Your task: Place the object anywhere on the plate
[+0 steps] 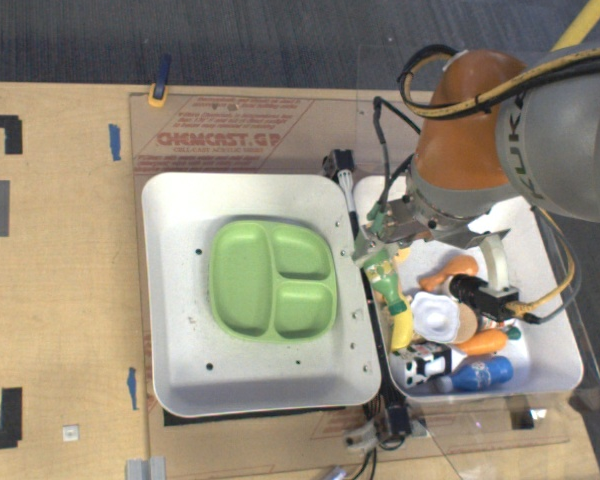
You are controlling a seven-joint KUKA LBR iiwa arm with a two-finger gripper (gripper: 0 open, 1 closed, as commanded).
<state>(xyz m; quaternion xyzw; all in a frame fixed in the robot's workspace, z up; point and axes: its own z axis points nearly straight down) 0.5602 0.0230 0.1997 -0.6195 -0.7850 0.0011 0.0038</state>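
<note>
Now you're hovering the gripper over the right bin's left edge, fingers pinching a small green-and-yellow object; the green divided plate is sitting in the left bin.

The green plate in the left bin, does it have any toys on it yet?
No. The green plate sits bare in the left bin, all three compartments unfilled, while the toys lie piled in the right bin.

Light green plate in a white bin, orange carrot, blue bottle, black-and-white cow toy, yellow banana
</note>
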